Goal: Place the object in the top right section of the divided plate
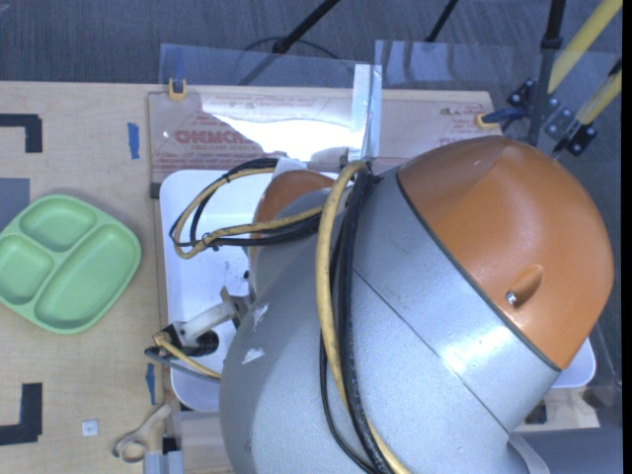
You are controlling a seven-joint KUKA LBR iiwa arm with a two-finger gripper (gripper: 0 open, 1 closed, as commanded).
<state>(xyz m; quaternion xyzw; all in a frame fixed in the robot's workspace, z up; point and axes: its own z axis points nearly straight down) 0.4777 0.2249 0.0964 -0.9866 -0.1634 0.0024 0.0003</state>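
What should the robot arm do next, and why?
Probably lift up out of the left bin. The big grey arm is bent low over it, while the green divided plate sits away on the wooden bench, with nothing on it yet.

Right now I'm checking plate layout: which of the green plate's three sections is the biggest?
The long section along the green plate's lower right side; the two others, top and left, are smaller.

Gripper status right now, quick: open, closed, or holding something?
Gripper: cannot be told; the arm hangs over the white bin and covers it.
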